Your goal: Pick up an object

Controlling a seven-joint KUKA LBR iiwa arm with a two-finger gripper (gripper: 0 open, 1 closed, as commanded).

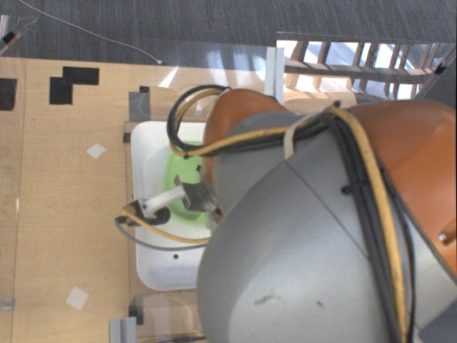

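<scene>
Dark grey carpet (pixel 214 13) runs behind the pale wooden counter (pixel 64 227), which carries black square marks (pixel 71 83) along its far side. Across the right of the view looms my own arm (pixel 321 241), grey with an orange band, cables (pixel 371 191) strapped along it, hanging over a white bin (pixel 153 263) and covering most of it. Inside that bin, against my arm's edge, lies a light green object (pixel 184 184). My hand (pixel 193 197) reaches down right over this green object, with a white fitting and looped yellow and black hoses (pixel 146 216) just beside it. Whether my hand is clenched or released, I cannot tell.
</scene>
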